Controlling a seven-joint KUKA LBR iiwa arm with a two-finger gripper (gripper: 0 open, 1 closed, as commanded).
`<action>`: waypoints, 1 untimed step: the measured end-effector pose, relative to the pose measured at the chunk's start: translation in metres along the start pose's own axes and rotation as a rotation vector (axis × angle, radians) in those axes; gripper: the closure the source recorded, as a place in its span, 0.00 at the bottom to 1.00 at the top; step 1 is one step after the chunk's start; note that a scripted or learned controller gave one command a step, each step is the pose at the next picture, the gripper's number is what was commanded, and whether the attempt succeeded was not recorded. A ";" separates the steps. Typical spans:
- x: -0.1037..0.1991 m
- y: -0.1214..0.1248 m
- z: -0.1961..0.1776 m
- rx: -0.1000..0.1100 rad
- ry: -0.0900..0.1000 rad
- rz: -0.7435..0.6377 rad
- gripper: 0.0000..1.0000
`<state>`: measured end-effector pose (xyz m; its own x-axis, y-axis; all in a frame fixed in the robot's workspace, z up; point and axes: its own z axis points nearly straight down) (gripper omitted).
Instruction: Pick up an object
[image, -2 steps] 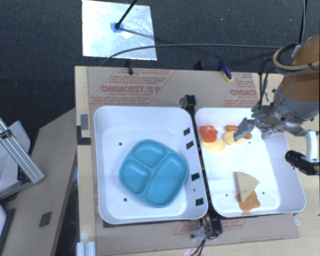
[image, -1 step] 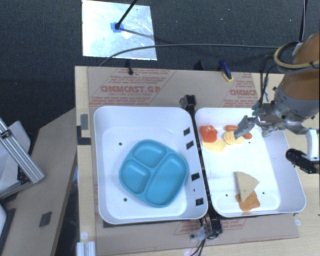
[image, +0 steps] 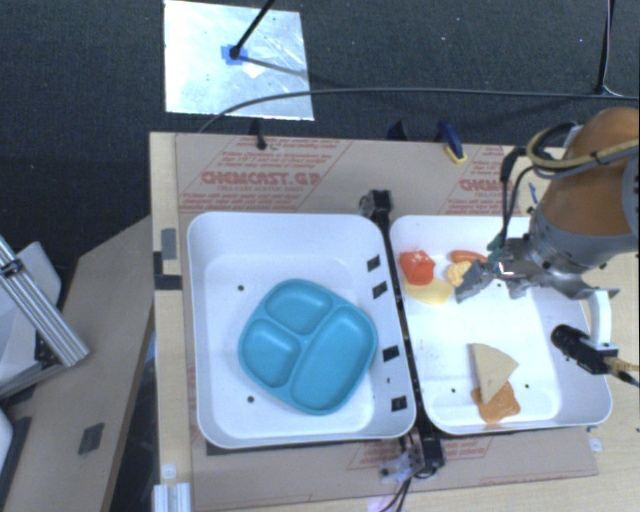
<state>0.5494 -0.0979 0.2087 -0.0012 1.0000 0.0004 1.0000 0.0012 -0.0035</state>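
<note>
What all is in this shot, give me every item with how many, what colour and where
bins: 2, white, side by side on the bench
divided plate: 1, blue, three compartments, in the left bin
red piece: 1, red, right bin, far left corner
yellow piece: 1, pale yellow, right bin, just in front of the red piece
orange piece: 1, orange, right bin, far side, beside the gripper
tan wedge: 1, tan, right bin, near side
orange slab: 1, orange, under the near edge of the tan wedge
foil sheet: 1, silver, on the dark floor beyond the bench
arm: 1, grey with orange band, reaching in from the right
gripper: 1, dark grey, over the right bin's far side
</note>
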 end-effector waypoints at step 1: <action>0.004 0.008 0.058 0.000 0.001 0.000 0.00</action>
<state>0.5574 -0.0942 0.1509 -0.0011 1.0000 0.0010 1.0000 0.0011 -0.0035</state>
